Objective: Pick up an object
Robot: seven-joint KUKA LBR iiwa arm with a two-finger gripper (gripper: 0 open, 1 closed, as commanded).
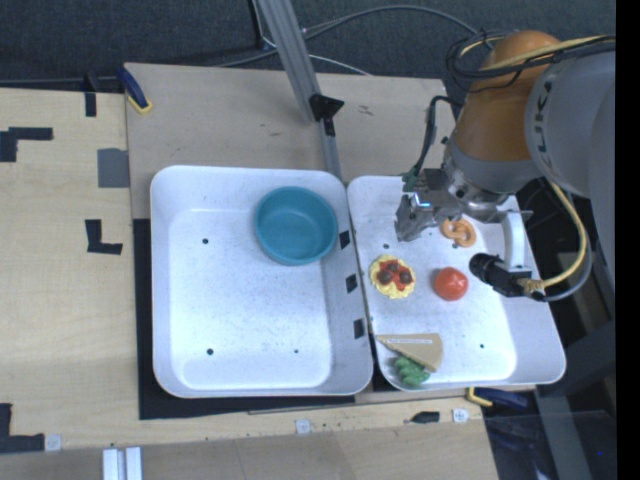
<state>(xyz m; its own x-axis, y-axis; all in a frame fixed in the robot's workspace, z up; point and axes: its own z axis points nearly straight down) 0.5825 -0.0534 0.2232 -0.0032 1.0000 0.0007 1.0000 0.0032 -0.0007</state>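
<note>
The gripper is hanging over the upper left part of the right bin, its dark fingers pointing down toward the white floor. Nothing is showing between them, and how far apart they are standing cannot be told from this angle. Just to its right, one pretzel is lying on the bin floor, partly under the wrist. Below the gripper, one small tart with yellow rim and red filling is sitting, and beside that, to the right, one red tomato. Near the lower edge of the same bin one sandwich wedge is resting, with one green leafy piece touching its lower side. That is making five small items in the right bin.

The left bin is holding one blue bowl, standing upright near its upper right corner. The two bins are sitting side by side on the bench, and the arm, with its orange band, is reaching in from the right.
</note>
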